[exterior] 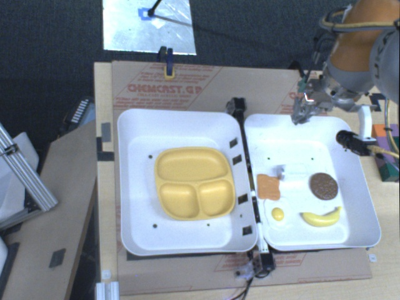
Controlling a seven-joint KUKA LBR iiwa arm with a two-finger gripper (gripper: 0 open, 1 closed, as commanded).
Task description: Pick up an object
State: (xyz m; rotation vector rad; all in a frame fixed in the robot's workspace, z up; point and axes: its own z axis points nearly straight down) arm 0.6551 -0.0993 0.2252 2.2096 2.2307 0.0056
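- I'm watching the arm (365, 36) reaching in from the right, orange band up top, wrist hanging over the far edge of the right bin (312, 136).
- Gripper (302, 116) is pointing down near that bin's back-left corner, w/ nothing showing between its tips.
- Whether they're apart or together I can't tell, too small and dark from up here.
- In the right bin I'm seeing four objs, all toward the near half, well apart from the gripper.
- Orange flat piece (269, 187) is lying by the bin's left wall, w/ a small grey bit just beside its top edge.
- Small yellow round thing (277, 214) is sitting just below the orange piece.
- Brown disc (324, 185) is lying flat to the right, and the banana (322, 217) is curving just below it.
- Left bin (134, 130) is carrying a yellow divided tray (194, 182), three compartments, sitting about centre.
- Both bins are resting side by side on the bench (106, 86), on a cardboard sheet.
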